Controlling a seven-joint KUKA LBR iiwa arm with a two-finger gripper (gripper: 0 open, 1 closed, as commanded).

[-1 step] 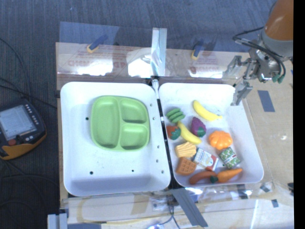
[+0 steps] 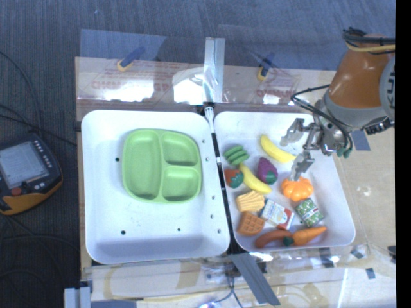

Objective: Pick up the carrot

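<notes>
In the camera view, the gripper point(image 2: 300, 147) hung with fingers released over the right bin point(image 2: 345, 205), grasping nothing. The carrot point(image 2: 309, 235) lay at that bin's five o'clock corner, beside the sausage point(image 2: 273, 238), well apart from the gripper, probably awaiting approach.
</notes>
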